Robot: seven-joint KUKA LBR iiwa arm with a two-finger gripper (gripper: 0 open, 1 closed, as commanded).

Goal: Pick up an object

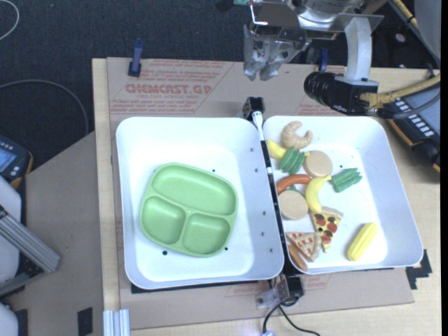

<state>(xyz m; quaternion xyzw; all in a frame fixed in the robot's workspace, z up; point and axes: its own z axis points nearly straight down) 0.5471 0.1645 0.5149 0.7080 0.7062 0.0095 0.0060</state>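
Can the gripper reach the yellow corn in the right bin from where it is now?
Probably yes. The gripper hangs above the bench behind both bins, and the yellow corn lies apart from the other food, uncovered, near the right bin's front edge.

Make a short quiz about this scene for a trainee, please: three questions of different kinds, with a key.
1. True or false: the green tray lies in the left bin.
2. Which item lies nearest the front right corner of the right bin?
A. the croissant
B. the corn
C. the banana
3. Fill in: the gripper hangs beyond the ____ edge of the bins, over the cardboard.

Key:
1. True.
2. B. The corn lies apart from the other food, toward that corner.
3. Far. It is above no food item.
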